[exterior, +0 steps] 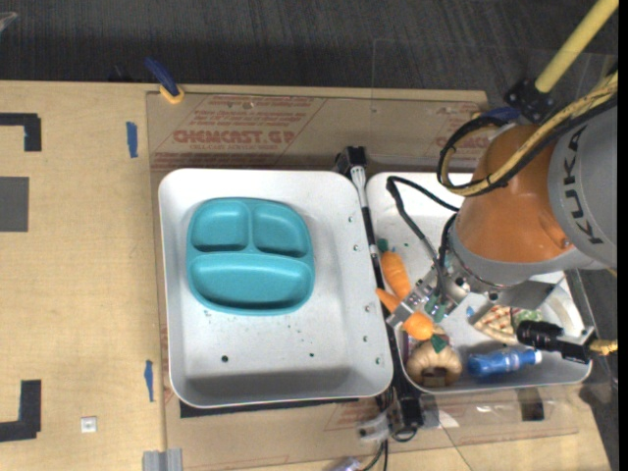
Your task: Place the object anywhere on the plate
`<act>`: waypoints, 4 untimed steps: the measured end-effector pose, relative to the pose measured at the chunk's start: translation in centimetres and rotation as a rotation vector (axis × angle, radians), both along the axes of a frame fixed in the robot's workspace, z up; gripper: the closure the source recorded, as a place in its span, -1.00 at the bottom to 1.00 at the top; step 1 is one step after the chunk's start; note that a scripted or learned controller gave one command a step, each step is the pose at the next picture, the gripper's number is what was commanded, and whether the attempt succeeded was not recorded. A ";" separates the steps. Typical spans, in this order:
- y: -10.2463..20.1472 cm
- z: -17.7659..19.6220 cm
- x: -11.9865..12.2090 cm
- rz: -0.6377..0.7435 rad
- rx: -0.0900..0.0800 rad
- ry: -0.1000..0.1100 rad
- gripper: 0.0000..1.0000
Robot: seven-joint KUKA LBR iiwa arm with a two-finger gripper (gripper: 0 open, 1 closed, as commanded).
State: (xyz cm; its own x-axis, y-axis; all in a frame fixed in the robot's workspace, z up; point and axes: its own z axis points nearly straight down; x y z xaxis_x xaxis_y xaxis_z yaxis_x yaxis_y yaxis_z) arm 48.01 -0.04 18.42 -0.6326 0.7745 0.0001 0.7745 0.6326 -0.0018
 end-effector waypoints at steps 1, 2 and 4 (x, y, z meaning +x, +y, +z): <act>8.1 8.1 0.1 0.141 0.003 -0.008 1.00; 9.5 6.9 1.5 -0.131 0.000 -0.004 1.00; 17.8 11.0 8.0 -0.082 0.004 -0.006 1.00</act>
